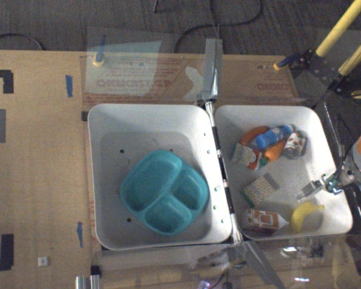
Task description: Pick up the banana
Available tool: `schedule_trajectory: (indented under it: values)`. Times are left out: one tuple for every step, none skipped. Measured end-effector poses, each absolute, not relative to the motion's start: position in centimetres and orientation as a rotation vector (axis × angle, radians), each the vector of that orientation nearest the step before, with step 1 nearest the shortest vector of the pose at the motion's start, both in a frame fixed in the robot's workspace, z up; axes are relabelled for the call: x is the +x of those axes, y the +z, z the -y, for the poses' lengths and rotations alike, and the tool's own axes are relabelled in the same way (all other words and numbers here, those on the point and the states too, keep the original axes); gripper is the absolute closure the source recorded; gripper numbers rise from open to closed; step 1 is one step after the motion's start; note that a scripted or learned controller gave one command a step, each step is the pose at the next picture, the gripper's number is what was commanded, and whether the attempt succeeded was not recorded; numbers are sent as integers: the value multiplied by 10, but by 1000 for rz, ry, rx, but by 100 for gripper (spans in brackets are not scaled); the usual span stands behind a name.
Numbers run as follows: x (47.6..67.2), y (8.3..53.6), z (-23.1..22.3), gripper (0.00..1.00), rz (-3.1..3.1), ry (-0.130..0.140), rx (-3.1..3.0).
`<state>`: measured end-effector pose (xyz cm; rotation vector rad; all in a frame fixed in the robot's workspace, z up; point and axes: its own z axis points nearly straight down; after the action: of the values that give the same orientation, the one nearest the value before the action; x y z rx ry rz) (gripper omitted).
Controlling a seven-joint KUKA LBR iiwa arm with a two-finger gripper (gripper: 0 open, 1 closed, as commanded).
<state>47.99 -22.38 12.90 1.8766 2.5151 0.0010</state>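
banana (305,214) | open above | carton (263,220) near its left

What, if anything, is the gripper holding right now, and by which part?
Nothing is held. The gripper sits in the right bin, above the banana and apart from it, with nothing between its fingers.

Two shallow white bins sat side by side on a tan bench. The left bin (108,131) held a teal divided plate (164,191), tilted toward the bin's five o'clock corner. The right bin (316,122) held a loose group of things: a yellow banana (303,214) at five o'clock, a small carton (264,220) near it at seven o'clock, a patterned packet (260,189) near the centre, and a cluster around a blue bottle (272,136) at twelve o'clock. The gripper (325,185) hung at the bin's three o'clock edge, just above the banana and apart from it.
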Motion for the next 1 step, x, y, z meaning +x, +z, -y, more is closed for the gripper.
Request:
schedule_trajectory:
  values:
    - [482,88,223,0,-2823,3,1360]
